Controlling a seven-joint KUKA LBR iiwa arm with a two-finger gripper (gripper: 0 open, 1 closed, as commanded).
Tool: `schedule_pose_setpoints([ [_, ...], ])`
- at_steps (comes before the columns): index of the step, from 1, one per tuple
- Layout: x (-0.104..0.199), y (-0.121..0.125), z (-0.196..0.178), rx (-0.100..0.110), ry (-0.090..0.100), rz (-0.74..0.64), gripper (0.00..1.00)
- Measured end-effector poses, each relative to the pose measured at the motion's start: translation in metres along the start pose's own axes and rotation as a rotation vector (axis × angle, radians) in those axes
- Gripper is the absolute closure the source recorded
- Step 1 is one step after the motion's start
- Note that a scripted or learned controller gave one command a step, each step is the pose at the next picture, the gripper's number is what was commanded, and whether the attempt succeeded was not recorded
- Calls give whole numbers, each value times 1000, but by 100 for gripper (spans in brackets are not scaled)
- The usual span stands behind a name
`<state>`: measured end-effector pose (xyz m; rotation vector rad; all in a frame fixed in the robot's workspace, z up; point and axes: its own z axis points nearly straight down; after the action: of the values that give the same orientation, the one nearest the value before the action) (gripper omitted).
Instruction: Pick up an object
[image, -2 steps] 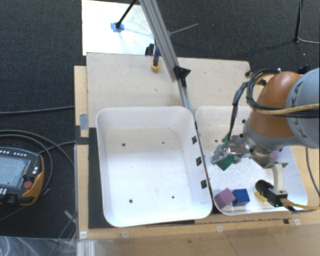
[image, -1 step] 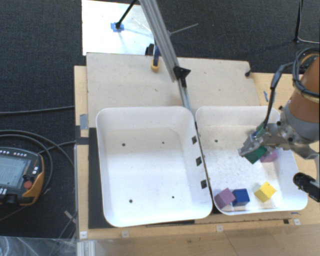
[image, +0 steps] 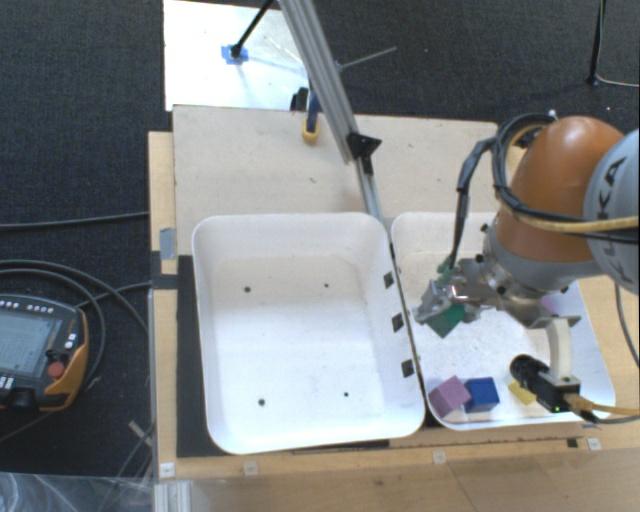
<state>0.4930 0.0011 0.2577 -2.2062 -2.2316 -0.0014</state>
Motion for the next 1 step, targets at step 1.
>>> schedule_pose_setpoints([
  [1,95,-2,42,2,0,-2,100],
])
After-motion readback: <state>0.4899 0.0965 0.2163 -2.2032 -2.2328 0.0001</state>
